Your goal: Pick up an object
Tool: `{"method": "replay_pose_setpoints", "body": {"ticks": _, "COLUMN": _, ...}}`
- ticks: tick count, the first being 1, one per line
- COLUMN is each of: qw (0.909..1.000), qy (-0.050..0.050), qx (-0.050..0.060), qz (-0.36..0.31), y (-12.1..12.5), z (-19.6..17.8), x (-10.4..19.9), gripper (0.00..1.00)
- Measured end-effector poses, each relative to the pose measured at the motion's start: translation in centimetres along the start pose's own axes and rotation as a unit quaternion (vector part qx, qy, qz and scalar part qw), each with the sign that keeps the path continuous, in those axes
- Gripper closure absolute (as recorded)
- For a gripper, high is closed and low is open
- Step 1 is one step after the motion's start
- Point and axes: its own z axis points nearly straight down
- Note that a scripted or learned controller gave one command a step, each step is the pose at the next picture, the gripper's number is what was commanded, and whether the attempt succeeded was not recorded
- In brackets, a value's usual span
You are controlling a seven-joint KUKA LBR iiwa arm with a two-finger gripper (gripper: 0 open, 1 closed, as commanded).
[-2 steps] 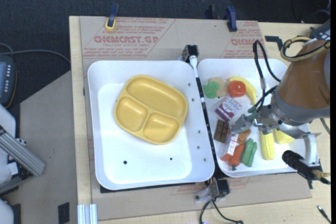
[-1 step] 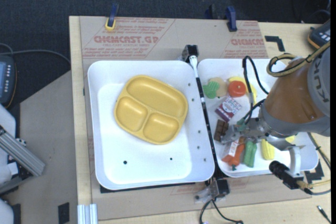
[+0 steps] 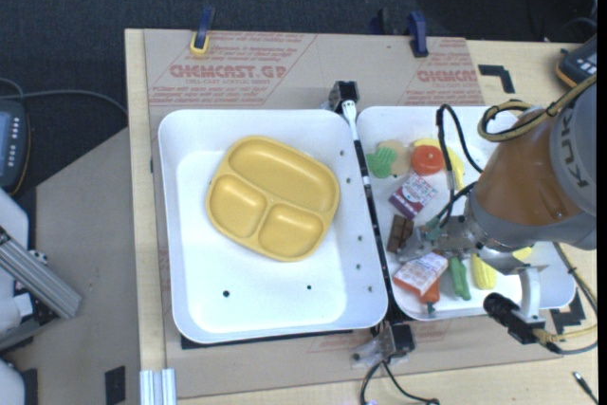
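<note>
Grey arm with orange band (image 3: pixel 531 180) reaches over right white bin (image 3: pixel 379 123). Gripper (image 3: pixel 446 237) low among clutter; finger state hidden, cannot tell. Beside it: green stick-shaped item (image 3: pixel 459 278), red-white packet (image 3: pixel 421 275), purple-white wrapper (image 3: pixel 413 194), orange round toy (image 3: pixel 428 157). Yellow three-compartment plastic plate (image 3: pixel 273 197) lies in left white bin (image 3: pixel 180 204).

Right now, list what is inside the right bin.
The right bin holds a green toy, an orange-red piece, a purple packet, a brown bar, a red-and-white packet and a green stick. The arm covers the rest.
</note>
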Motion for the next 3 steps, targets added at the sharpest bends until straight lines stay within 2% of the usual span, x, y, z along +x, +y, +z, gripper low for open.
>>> {"method": "replay_pose_setpoints", "body": {"ticks": 1, "qw": 1.0, "qy": -0.001, "qx": -0.005, "qz": 0.0, "y": 0.2, "z": -1.2, "x": 0.0, "gripper": 1.0}}
{"method": "replay_pose_setpoints", "body": {"ticks": 2, "qw": 1.0, "qy": -0.002, "qx": -0.004, "qz": -0.001, "y": 0.9, "z": -5.7, "x": 0.6, "gripper": 1.0}}
{"method": "replay_pose_setpoints", "body": {"ticks": 3, "qw": 1.0, "qy": -0.002, "qx": -0.004, "qz": -0.001, "y": 1.0, "z": -12.1, "x": 0.5, "gripper": 1.0}}
